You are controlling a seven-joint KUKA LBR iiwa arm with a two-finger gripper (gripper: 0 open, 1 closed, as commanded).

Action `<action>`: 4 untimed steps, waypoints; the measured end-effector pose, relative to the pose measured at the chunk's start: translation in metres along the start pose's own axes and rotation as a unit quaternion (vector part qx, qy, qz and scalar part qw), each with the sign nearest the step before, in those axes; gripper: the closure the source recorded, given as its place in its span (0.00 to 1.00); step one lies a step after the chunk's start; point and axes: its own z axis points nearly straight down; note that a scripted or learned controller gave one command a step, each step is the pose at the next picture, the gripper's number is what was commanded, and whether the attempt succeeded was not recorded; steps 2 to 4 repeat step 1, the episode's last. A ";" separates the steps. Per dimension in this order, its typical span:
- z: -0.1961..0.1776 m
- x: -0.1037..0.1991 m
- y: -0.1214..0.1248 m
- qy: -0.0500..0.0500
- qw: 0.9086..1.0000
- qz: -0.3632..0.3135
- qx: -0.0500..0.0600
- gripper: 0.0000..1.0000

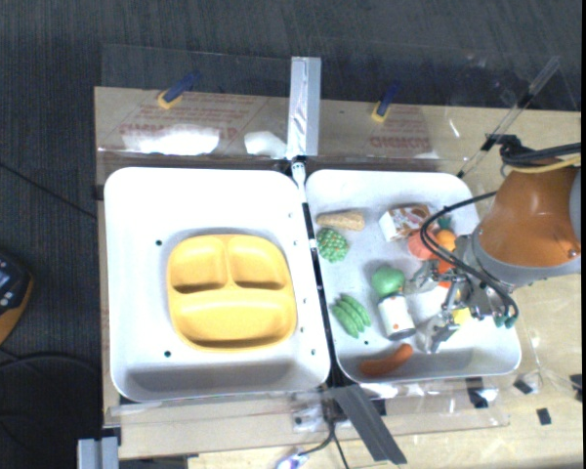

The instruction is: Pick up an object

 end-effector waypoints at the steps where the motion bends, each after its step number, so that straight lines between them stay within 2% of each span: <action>1: 0.000 -0.002 0.044 -0.002 0.999 0.035 0.002 0.00; 4: 0.000 -0.002 0.044 -0.002 0.999 0.035 0.002 0.00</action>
